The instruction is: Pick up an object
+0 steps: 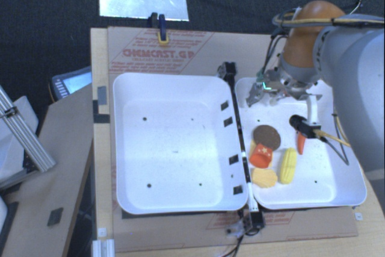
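Several toy foods lie near the claw, not touching.

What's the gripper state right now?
Gripper: cannot be told from this view; it sits over the far end of the right bin.

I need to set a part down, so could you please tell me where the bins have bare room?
The left bin has a bare floor. In the right bin, only the near corner past the corn is free; its middle is crowded.
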Controlling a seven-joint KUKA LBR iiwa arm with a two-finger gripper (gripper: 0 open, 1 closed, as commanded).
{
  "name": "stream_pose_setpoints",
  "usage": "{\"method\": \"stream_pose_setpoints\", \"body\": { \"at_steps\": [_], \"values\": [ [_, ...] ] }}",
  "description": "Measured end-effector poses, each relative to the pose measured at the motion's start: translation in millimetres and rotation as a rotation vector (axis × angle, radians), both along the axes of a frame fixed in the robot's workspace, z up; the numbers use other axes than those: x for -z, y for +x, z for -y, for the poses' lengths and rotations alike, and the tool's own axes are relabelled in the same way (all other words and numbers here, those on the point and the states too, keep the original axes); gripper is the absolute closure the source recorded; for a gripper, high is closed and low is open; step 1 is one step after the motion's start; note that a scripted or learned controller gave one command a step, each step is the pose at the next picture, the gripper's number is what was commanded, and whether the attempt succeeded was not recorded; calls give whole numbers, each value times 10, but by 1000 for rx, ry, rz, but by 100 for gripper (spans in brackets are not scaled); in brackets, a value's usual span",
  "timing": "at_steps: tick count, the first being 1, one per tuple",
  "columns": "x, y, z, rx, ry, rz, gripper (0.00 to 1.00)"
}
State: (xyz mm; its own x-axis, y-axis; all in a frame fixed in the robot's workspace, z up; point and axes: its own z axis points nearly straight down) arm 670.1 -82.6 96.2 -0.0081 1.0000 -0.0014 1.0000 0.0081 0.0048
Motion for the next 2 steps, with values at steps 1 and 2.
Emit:
{"method": "stream_pose_setpoints", "body": {
  "at_steps": [1,2],
  "values": [
    [115,-12,36,5,0,-3,0],
    [109,-9,53,6,0,-2,0]
  ]
}}
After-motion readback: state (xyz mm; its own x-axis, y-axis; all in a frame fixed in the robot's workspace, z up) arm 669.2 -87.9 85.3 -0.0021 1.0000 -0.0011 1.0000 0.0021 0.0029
